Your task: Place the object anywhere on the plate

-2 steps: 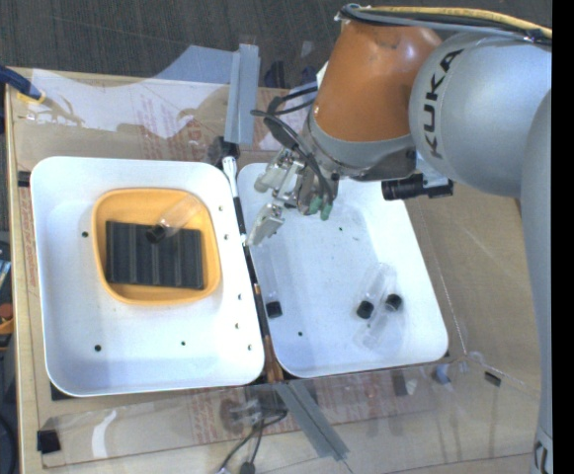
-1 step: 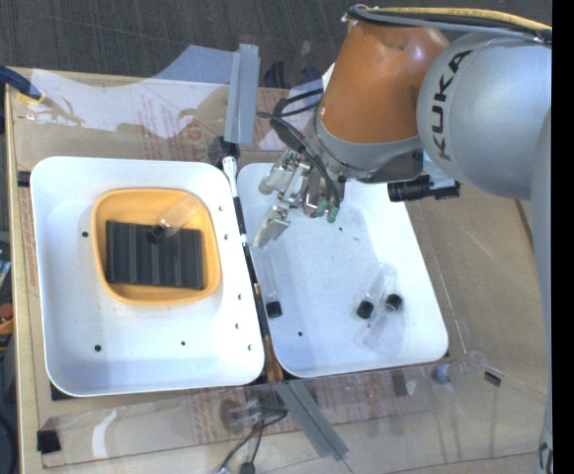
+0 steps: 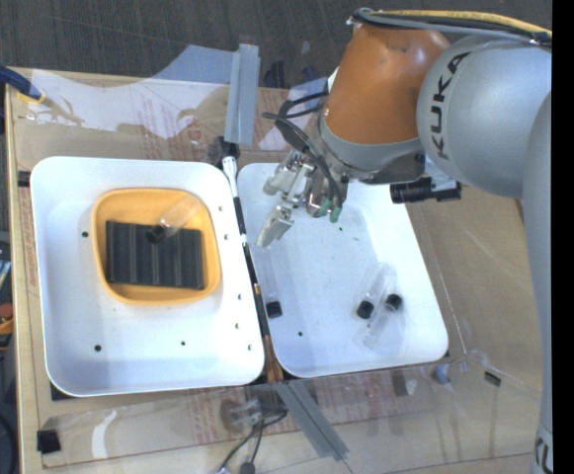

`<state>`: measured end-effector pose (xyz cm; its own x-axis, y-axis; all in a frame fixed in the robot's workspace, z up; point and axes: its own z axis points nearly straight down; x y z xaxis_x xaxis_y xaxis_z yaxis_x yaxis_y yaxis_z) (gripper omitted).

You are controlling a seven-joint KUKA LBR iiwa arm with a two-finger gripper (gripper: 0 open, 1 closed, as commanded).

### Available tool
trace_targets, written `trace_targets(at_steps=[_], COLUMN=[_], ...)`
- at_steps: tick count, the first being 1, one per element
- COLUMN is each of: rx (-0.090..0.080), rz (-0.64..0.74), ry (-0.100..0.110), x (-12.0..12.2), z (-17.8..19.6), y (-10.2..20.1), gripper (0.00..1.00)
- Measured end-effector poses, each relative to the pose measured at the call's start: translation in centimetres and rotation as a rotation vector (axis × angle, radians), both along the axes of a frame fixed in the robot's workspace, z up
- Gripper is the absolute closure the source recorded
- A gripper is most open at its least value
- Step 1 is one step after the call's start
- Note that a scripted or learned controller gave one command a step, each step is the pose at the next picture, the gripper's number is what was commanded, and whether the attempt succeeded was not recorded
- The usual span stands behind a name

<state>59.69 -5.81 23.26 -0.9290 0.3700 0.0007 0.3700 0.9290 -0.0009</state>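
Likely light, slippery and rigid, the clear plastic black-capped vials [image 3: 376, 304] are best taken mid-body; gripper [image 3: 291, 205] state cannot be told.

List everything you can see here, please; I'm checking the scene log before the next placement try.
Shallow white plastic bins: 2, white, side by side on the bench; left bin, right bin.
Yellow square plate: 1, yellow-orange, in the left bin.
Dark ribbed rectangular block: 1, black, lying on the plate.
Clear plastic bottle with black cap on plate: 1, transparent, at the plate's upper edge.
Clear plastic bottles with black caps: 2, transparent, lower right of the right bin.
Small black piece: 1, black, right bin's left edge.
Gripper: 1, metal, above the right bin's upper left.
Arm: 1, grey with orange band, reaching from the right.
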Motion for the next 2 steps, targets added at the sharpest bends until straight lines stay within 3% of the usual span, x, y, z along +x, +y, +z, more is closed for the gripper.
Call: trace_targets(at_steps=[1, 2], rx=[0.001, 0.001], rz=[0.226, 0.226], ry=[0.000, 0.000], x=[0.23, 0.23], z=[-0.23, -0.23], y=[1.87, 1.83], gripper=[0.00, 0.00])
